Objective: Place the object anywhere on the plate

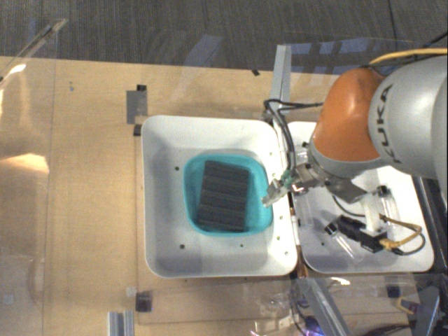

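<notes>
A teal, square plate (260, 215) with rounded corners lies in the middle of the left bin (164, 208). A dark grey ridged block (222, 194) rests flat on the plate, covering most of its centre. My gripper (275, 193) hangs just past the plate's right rim, over the wall between the two bins, apart from the block. Nothing shows in its grasp. The grey arm with its orange band (346, 128) reaches in from the right and hides much of the right bin.
The right bin (413, 257) adjoins the left one; its floor is mostly covered by the arm. A grey metal post (281, 72) stands behind the bins. Wooden bench surface spreads to the left.
</notes>
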